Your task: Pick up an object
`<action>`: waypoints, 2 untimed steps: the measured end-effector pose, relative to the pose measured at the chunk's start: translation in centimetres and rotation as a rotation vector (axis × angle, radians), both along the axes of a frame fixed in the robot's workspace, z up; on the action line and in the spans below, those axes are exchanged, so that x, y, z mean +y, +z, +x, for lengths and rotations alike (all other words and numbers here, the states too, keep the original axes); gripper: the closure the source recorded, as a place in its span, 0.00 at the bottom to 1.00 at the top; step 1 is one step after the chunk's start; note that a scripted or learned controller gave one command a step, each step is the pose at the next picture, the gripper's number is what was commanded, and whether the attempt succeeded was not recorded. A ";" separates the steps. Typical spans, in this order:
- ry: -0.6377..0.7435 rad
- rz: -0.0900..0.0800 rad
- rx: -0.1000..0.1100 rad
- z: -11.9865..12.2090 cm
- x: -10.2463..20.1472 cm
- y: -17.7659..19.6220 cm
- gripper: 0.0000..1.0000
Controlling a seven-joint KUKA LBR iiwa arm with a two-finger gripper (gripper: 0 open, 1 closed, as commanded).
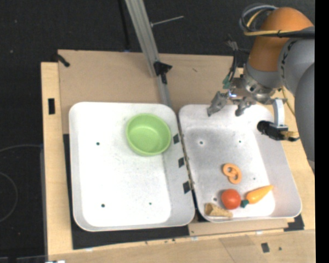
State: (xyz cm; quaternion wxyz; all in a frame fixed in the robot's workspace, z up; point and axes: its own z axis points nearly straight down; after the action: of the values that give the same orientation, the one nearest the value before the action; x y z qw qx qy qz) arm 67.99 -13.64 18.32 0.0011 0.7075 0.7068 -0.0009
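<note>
Orange carrot (259, 194) lying slantwise, tip up-right, green end toward tomato (230, 199); tool (227, 108) spread apart.

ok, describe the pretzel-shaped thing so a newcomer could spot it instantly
Take the right-hand white bin, the one nearest the arm, and look toward its near end, where the small items sit. The orange pretzel lies alone just above the red tomato and left of the carrot. It is the one flat, looped piece with holes through it.
</note>
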 end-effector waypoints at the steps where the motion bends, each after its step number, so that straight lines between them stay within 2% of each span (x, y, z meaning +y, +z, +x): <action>1: 0.000 0.000 0.000 -0.3 -0.8 -4.2 0.00; 2: 0.000 -0.001 -0.003 -0.2 -0.9 -3.0 1.00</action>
State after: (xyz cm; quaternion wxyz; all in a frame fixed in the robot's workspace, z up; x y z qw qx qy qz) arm 67.76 -14.49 15.31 0.0027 0.7076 0.7066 -0.0001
